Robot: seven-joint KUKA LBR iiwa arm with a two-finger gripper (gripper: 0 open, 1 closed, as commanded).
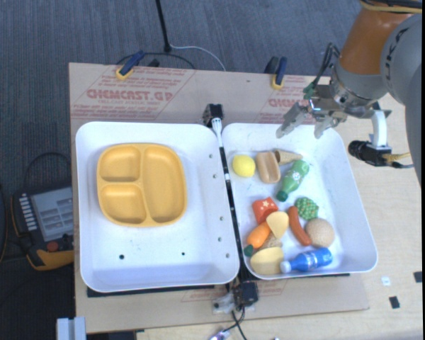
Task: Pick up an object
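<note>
Camera view has the gripper (306, 124) spread and holding nothing above the right bin (358, 197) at its 12 o'clock rim, its toy food (287, 207) unpicked, so grasping remains.

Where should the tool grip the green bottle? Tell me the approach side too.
Grip the green bottle across its wider lower body, coming straight down from above. It lies flat and tilted, neck toward the upper right, with the bun close on its left, so close across its width.
</note>
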